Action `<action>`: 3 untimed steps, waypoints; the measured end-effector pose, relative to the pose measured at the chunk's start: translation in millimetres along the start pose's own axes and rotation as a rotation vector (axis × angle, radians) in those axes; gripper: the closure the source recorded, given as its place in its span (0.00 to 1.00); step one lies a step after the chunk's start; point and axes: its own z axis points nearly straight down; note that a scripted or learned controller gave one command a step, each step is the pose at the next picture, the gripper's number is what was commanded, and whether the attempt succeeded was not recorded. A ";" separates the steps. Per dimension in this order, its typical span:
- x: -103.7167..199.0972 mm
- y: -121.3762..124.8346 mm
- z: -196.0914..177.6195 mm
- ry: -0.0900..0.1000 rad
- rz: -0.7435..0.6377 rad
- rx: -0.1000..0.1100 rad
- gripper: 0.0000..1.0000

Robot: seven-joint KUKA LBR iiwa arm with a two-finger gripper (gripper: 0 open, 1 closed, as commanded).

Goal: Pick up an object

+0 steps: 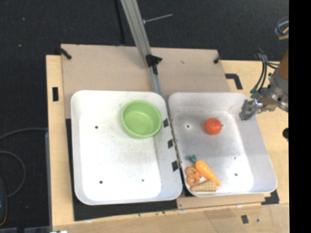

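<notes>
While over the right bin [252,144] rim, tool [246,110] well apart from tomato [213,125].

The bench [56,144] bears two white bins [87,178].

Two bins [87,144], one bowl [141,119], tomato [213,125], carrot [206,170].

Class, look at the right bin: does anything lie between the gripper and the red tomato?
Nothing visible does. The gripper sits at the right bin's upper right rim, and bare bin floor separates it from the tomato.
</notes>
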 end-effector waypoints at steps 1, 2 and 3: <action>-0.9 0.7 -7.4 0.002 0.000 0.006 1.00; 49.1 5.5 -16.7 0.003 0.000 0.007 1.00; 94.6 10.2 -19.6 0.005 -0.004 0.008 1.00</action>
